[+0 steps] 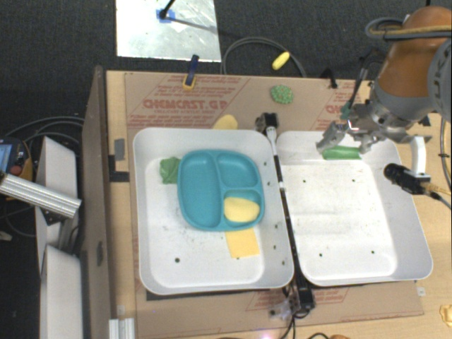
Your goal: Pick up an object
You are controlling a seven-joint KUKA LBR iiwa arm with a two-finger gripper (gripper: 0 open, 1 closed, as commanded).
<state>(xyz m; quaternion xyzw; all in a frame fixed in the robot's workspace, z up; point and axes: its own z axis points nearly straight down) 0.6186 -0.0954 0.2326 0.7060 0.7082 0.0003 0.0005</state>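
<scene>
Right now the end effector (351, 138) sits at the far edge of the right bin (353, 260), close to that bin's back left corner, with the grey arm (409, 69) and its orange band reaching in from the right. Directly under and just in front of it lies a green bar-shaped object (341, 154), the only thing in the right bin. Its long axis runs left to right, roughly parallel to the bin's far rim, and it rests close against that rim. The metal fingers (329, 141) appear to straddle or touch the top of the green bar, but from this slanted view I cannot tell whether they are spread, pressed together, or actually pinching it; the wrist body hides the gap.

So the relation that matters is plain: the green bar is immediately below the end effector, not off to a side, and a grasp would want the fingers closing across the bar's short width, that is, front to back. The nearby bin wall may crowd the far finger.

Everything else lies well apart in the left bin (152, 260): a teal divided plate (205, 189) holding a yellow lemon-like piece (241, 208) in its near right compartment, a yellow flat slice (243, 244) just beside the plate's near edge, and a green leafy piece (169, 169) tucked at the plate's left side.
</scene>
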